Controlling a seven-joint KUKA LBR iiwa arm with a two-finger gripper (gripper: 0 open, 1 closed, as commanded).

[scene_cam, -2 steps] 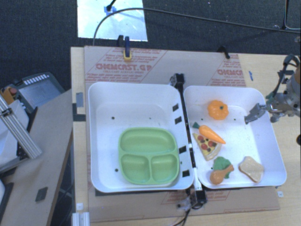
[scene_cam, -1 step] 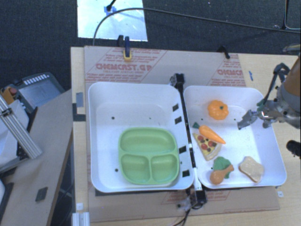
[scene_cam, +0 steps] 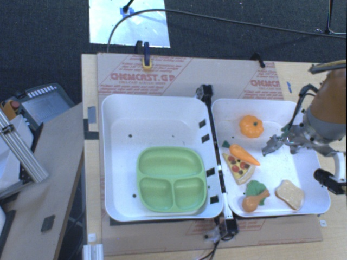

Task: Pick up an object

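My gripper (scene_cam: pixel 272 144) hangs right of the carrot (scene_cam: pixel 244 154); the pumpkin (scene_cam: pixel 251 126) lies above it, the pizza slice (scene_cam: pixel 239 168) below.

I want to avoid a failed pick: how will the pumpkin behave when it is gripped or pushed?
The pumpkin looks round, so it may roll if pushed. Its smooth, glossy skin may slip between fingers. It looks like a toy, so probably light and rigid.
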